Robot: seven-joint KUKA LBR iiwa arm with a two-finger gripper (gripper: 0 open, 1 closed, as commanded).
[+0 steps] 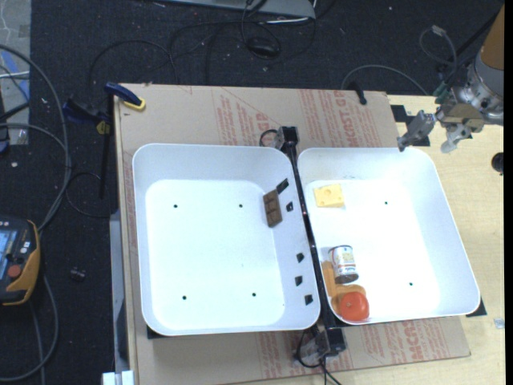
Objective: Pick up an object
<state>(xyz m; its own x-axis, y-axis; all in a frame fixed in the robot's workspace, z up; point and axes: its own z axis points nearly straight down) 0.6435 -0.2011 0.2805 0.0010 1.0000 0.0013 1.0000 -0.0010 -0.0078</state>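
So far, judging by how things lie, the pick is not yet made. The gripper [434,131] hangs at the upper right, above the far right corner of the right bin [449,231], with its two fingers spread apart and nothing between them. Every candidate object sits on a bin floor. In the right bin, a yellow cheese-like wedge [329,196] lies near the far left corner, well apart from the gripper. A small can [345,264] stands toward the near left side, and just below it a red tomato-like ball [353,305] rests against the near left corner (an orange strip [329,279] lies beside both, along the wall). In the left bin [160,239], a brown chocolate-like bar [273,208] lies close to the right wall. What remains is nearly all of the job: choosing a target, moving over it, descending, closing, and lifting. The wedge looks the nearest choice, though it is flat and may be hard to pinch.
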